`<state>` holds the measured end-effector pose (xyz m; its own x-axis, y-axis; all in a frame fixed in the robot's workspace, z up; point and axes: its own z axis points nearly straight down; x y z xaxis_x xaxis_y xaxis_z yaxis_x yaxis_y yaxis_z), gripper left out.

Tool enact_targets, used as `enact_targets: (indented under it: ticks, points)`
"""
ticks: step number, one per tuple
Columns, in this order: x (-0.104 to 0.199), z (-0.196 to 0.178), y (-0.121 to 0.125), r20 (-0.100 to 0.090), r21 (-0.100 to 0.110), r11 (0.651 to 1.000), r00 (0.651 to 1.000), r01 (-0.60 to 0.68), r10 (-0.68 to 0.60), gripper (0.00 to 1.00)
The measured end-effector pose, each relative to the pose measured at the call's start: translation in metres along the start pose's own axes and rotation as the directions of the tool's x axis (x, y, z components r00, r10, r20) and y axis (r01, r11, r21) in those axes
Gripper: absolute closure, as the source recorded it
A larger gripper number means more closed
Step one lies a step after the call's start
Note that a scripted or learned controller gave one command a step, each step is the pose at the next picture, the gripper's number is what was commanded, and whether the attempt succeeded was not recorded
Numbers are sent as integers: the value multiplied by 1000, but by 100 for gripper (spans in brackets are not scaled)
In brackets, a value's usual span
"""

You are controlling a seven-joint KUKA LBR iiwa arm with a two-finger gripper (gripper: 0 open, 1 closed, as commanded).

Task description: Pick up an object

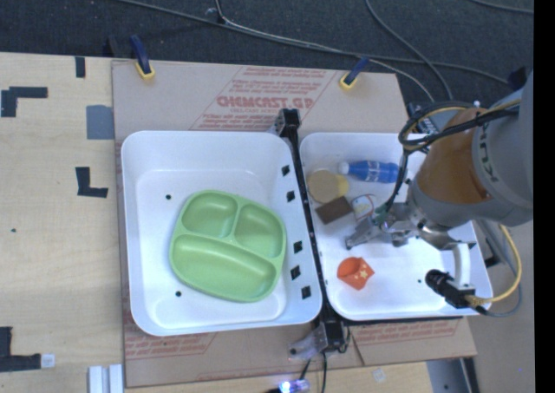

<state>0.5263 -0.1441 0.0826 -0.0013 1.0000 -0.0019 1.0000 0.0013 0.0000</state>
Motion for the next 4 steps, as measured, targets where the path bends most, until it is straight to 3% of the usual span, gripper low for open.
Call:
enact_targets:
  ticks: [1,2,4]
  points:
    - [-1,-13,1,1,-3,1000,1000,0,0,100]
    - [-7,-57,3,-1,-2,1000,1000,0,0,100]
    - [8,-163,-6,0,-5,1000,1000,1,-1,100]
